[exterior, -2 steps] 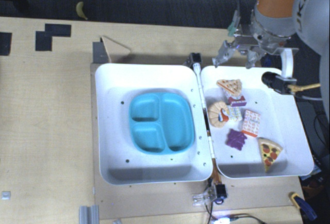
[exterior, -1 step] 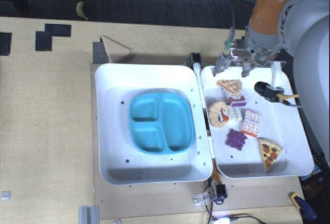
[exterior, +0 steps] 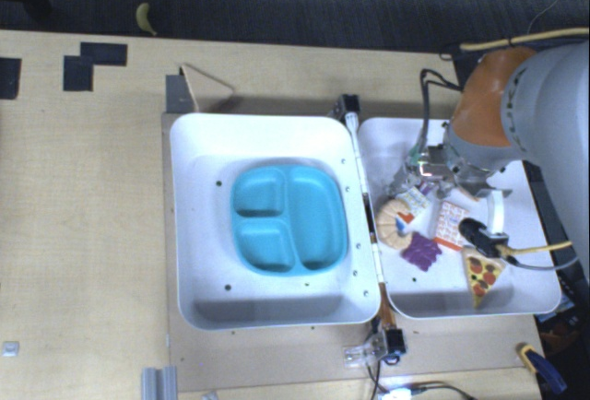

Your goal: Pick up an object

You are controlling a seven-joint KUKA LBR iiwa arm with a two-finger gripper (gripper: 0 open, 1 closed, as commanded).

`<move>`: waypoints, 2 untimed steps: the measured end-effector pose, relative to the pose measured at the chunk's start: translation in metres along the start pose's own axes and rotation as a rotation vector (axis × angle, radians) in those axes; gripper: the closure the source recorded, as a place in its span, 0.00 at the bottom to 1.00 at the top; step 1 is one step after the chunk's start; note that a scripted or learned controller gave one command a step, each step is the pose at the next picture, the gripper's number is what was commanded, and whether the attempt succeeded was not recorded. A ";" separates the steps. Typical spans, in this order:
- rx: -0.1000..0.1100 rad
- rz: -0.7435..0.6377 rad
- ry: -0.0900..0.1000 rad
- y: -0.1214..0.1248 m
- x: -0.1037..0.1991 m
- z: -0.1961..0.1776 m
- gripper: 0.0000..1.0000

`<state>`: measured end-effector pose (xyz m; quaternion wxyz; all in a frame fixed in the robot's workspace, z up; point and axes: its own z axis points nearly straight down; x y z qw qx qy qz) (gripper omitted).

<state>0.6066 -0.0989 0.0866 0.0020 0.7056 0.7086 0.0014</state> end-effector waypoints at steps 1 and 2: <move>-0.007 -0.004 -0.001 0.002 0.001 -0.012 1.00; 0.000 -0.002 0.001 0.010 0.037 -0.099 1.00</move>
